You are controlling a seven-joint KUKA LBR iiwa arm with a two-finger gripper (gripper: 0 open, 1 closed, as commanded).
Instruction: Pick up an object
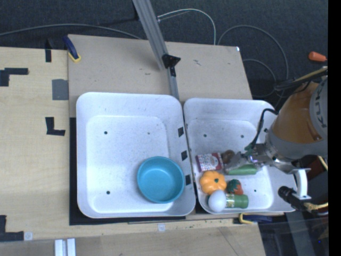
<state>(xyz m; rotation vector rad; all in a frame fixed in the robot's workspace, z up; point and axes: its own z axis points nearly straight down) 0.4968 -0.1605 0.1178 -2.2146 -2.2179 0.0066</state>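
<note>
Green cucumber [242, 170] just beside end effector [249, 156].

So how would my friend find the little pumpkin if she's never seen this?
Look at the right bin of the two white ones. Near its front left corner lies a small pile of toys, and the pumpkin sits there, between a red packet behind it and a white ball in front. It is the only orange, round, ribbed thing in the pile.
</note>
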